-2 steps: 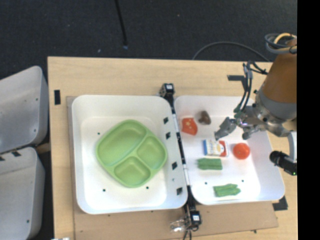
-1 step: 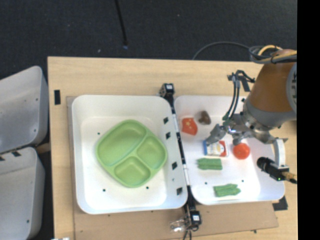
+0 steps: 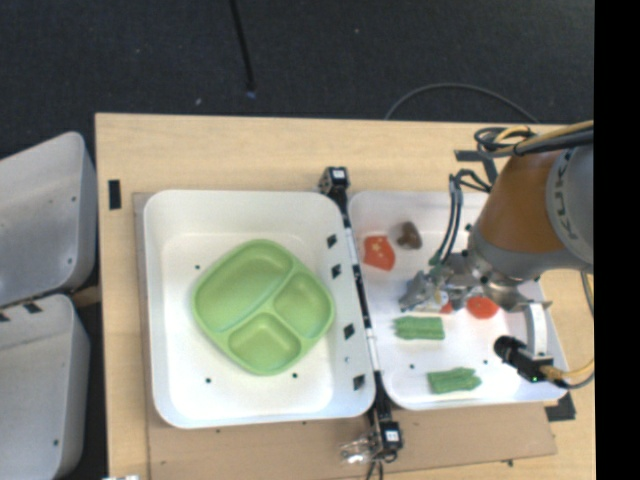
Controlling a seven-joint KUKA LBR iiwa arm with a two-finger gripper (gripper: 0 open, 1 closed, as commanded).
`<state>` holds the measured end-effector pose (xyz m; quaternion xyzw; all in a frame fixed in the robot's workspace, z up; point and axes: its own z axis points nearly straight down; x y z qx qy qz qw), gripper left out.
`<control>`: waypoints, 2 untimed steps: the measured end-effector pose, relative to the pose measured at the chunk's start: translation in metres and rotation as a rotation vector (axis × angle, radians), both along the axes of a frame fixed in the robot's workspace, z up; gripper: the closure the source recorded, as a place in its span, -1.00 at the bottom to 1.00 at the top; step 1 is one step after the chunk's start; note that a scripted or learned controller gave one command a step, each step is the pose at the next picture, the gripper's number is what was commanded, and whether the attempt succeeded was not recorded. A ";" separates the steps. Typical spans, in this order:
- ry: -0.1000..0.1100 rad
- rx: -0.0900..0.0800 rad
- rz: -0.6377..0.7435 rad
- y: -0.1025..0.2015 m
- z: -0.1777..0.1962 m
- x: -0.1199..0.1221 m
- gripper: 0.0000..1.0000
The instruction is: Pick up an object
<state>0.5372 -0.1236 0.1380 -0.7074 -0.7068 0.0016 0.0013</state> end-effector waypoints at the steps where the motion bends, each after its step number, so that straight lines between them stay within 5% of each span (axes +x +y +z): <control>1: -0.012 -0.006 -0.004 -0.004 -0.034 0.002 -1.00; 2: -0.020 -0.009 -0.012 -0.006 -0.021 0.004 1.00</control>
